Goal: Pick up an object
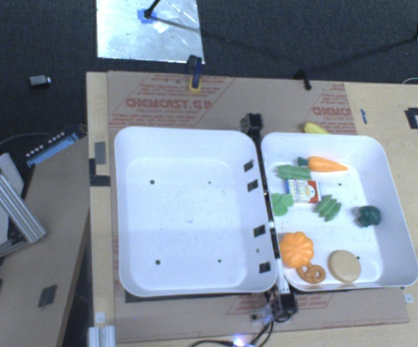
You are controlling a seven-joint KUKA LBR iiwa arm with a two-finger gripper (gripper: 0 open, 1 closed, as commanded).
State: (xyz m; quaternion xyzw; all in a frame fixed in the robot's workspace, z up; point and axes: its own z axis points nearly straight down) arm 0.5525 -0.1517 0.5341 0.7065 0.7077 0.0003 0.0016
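gripper state: it cannot be told from this view. 2 white bins are lying side by side, the left bin point(187, 194) at 9 o'clock of the right bin point(393, 194). within the right bin, a carrot point(327, 165) is lying at 12 o'clock, a green pod point(293, 172) is resting just beside it at its 8 o'clock, a small box point(303, 191) is sitting near the centre, a dark green broccoli point(368, 216) is sitting at 3 o'clock, and an orange pumpkin point(296, 248), a pretzel point(312, 272) and a tan bun point(345, 266) are grouping at 6 o'clock. a yellow piece point(314, 129) is lying outside the 12 o'clock rim.
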